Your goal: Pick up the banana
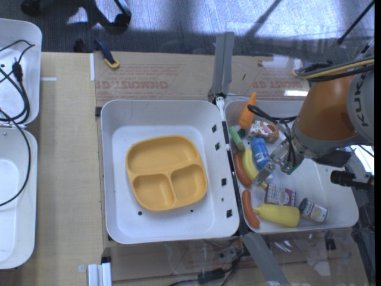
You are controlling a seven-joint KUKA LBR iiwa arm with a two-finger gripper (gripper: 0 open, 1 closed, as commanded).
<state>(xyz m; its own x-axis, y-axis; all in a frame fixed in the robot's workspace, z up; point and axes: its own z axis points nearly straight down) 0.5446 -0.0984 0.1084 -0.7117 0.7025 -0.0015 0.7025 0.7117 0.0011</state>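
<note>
In the camera view, two white bins sit side by side across the middle of the frame. The left bin carries a yellow divided tray at its centre. The right bin is crowded with small items. The banana lies near that bin's left wall, right of centre in the frame, wedged between a red sausage-like piece on its left and a blue packet just above and to its right. A yellow mustard bottle lies lower down, and an orange carrot sits toward the upper end of the bin.

The arm enters from the right of the frame, and the gripper hangs just right of the banana, very near its lower end. Whether the jaws are parted or closed cannot be told, and nothing is visibly held between them.

The banana looks like a light toy: probably stiff, smooth and somewhat slippery, curved along its length. A hold across its narrow middle looks most secure, though the close neighbours leave little finger room.
</note>
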